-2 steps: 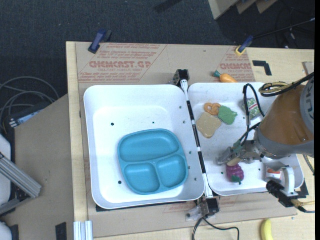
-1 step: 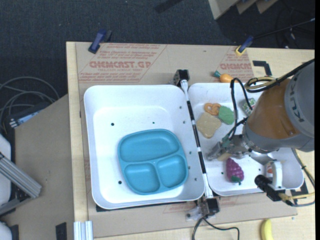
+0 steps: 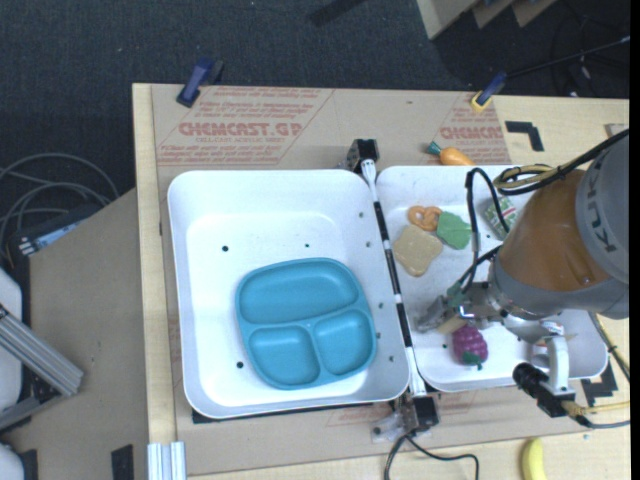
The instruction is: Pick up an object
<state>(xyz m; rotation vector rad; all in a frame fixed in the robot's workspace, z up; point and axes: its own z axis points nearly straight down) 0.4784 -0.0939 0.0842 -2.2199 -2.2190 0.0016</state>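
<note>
- Nearest the camera's foot of the bench, a yellow thing lies outside the bins, well clear of the work.
- In the right bin, a purple grape bunch sits near the front rim. This reads as the likeliest target, though the task names no one object.
- The gripper hangs low just up and left of the grapes, near the wall between the bins. Its dark fingers point left; I cannot tell whether they are apart or together, and nothing shows between them.
- The arm, orange band uppermost, covers much of the right bin's right side.
- Judged step: the approach or descent stage of a grasp, with no object lifted yet.
- The next move calls for setting the fingers astride one object, closing, then rising straight. The grapes are round and may roll or slip out.
- Farther back in the same bin, a tan piece lies near the dividing wall, with an orange pretzel shape behind it and a green piece just beside.
- In the left bin, a blue divided plate rests flat, well apart from the gripper.
- Beyond the bins, a small carrot-like thing lies on the board.
</note>
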